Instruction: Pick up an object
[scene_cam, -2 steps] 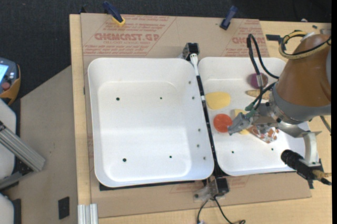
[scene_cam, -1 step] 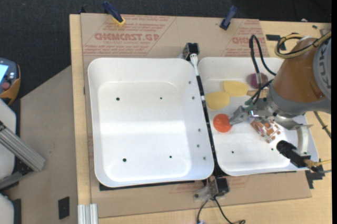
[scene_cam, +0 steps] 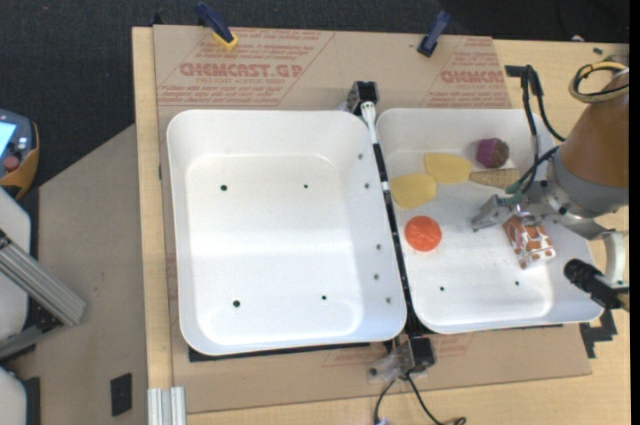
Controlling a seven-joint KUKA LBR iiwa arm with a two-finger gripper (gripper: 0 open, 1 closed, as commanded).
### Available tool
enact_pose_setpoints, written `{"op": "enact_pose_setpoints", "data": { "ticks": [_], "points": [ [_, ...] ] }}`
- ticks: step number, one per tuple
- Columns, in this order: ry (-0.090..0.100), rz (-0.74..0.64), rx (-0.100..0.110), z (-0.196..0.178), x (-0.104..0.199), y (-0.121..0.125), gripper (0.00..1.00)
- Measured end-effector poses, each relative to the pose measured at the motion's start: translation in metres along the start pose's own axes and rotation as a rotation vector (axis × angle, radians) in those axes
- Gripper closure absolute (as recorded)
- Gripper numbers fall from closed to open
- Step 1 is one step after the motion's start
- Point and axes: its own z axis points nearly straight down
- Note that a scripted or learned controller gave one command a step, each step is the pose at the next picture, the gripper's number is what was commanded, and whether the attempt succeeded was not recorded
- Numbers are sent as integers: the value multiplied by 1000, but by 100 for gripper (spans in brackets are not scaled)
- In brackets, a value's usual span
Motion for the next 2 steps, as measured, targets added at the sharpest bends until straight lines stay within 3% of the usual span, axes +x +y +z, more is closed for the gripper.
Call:
{"op": "enact_pose_setpoints", "data": {
  "ticks": [1, 2],
  "points": [
    [18, -1, 21, 0, -35, 27, 0],
    [16, -3, 19, 1, -33, 27, 0]
  ]
}}
